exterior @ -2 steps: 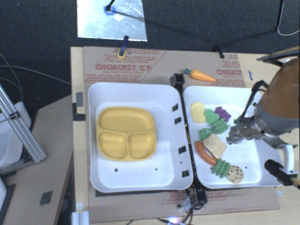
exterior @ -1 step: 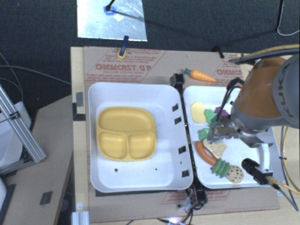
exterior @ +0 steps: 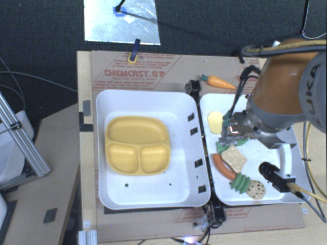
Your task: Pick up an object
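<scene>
Arm (exterior: 286,91) hides much of right bin (exterior: 286,195); tool (exterior: 232,131) indistinct.

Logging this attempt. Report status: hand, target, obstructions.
Hand low in right bin, above cracker and hot dog. Nothing seen gripped. Yellow piece and green toy crowd close.
</scene>
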Tool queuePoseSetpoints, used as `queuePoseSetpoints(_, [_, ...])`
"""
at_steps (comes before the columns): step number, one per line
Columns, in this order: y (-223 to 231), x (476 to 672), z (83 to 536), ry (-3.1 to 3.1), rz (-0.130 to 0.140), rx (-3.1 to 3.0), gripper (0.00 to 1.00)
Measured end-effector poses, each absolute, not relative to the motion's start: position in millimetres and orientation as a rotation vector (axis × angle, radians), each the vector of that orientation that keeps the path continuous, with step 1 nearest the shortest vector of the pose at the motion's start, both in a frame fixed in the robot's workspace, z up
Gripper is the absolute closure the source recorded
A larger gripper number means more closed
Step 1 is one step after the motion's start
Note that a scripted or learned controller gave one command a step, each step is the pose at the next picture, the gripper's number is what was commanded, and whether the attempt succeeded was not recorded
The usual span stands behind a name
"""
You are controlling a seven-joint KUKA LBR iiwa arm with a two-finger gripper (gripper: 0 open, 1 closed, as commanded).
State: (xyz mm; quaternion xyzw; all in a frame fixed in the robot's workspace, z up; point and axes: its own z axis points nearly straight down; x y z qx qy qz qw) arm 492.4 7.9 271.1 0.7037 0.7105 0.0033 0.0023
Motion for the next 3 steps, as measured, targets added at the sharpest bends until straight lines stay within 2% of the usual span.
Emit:
queuePoseSetpoints(1, [41.5, 487.2, 347.7, 2.227, 0.010, 2.209, 1.00])
queuePoseSetpoints(2, [-52.6, 493.8, 332.6, 2.214, 0.001, 2.225, 1.00])
queuePoseSetpoints(3, [-54.3, 529.8, 296.0, 2.222, 0.001, 2.219, 1.00])
